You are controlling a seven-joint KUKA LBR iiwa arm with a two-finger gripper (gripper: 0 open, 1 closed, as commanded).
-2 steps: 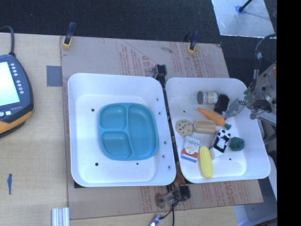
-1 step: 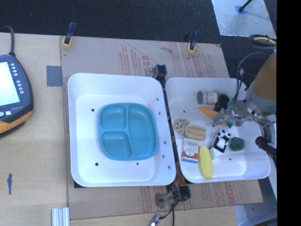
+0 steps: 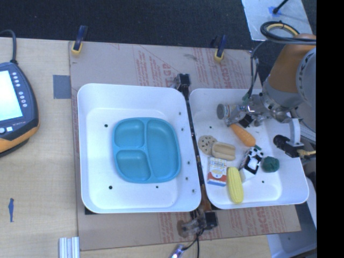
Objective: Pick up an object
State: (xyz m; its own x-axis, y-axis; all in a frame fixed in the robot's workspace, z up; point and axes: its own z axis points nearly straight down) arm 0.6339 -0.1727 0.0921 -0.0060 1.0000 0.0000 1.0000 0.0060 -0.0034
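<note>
A grey KUKA arm with an orange band [image 3: 293, 63] reaches in from the right over the far part of the right-hand shallow white bin [image 3: 279, 195], its two-finger gripper [image 3: 244, 116] hanging low just beside the far end of an orange plastic carrot [image 3: 242, 135]. Whether the jaws are open or closed cannot be told from this angle, and nothing can be seen held between them, so by the look of it the pick is not yet made.

All the candidates lie loose in that bin: the carrot near its middle, a round tan cookie [image 3: 206, 143] and a beige bread-like block [image 3: 224, 151] to its left, a small red, white and blue carton [image 3: 217, 172] and a yellow plastic corn cob [image 3: 235, 184] toward the near edge, a small black-and-white toy [image 3: 252, 160] and a dark green lump [image 3: 270, 164] to the right. A small silver can-like piece [image 3: 223, 111] sits at the far side, touching or close to the gripper.

The left-hand white bin [image 3: 94, 192] carries a light blue divided plate [image 3: 146, 149]. On the wooden bench [image 3: 32, 198], a dark handheld control pendant [image 3: 13, 104] rests at far left.

Judged from this, the grasp and the lift are both left to do.
</note>
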